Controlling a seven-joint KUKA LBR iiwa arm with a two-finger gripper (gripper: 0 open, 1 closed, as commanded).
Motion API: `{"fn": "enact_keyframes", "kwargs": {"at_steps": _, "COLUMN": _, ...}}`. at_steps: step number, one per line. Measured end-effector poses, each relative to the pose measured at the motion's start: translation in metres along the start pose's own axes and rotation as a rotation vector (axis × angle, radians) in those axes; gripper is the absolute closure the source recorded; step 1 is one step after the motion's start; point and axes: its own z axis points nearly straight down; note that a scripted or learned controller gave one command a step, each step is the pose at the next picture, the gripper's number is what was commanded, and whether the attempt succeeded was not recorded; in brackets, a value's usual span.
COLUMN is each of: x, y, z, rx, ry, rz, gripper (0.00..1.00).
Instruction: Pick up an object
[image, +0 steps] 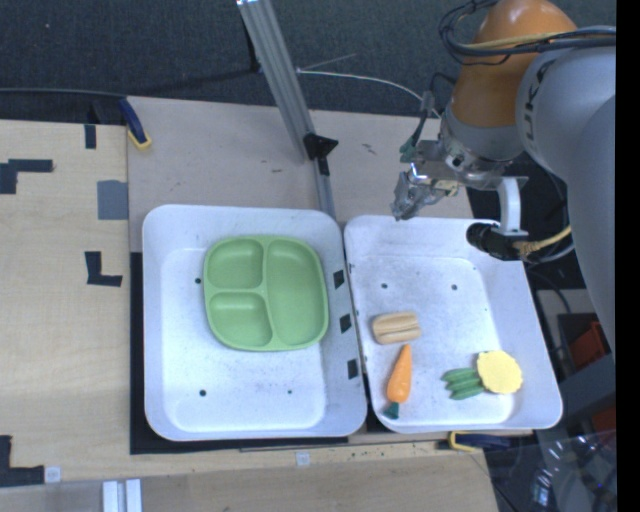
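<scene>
The pincer (405, 207) hung over the right bin's (520, 300) far edge; I cannot tell its state. A bun (395, 326), carrot (400, 374) and corn cob (498, 372) lay near the bin's front edge.

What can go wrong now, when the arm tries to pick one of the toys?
1. The bread roll and carrot lie close together, so the gripper may knock one while reaching for the other.
2. The yellow flower lies near the right bin's rim, so the gripper may hit that wall.
</scene>
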Motion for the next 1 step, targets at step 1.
{"fn": "enact_keyframes", "kwargs": {"at_steps": 1, "x": 0.0476, "y": -0.014, "z": 0.0046, "rx": 0.001, "ry": -0.001, "rz": 0.001, "gripper": 1.0}}
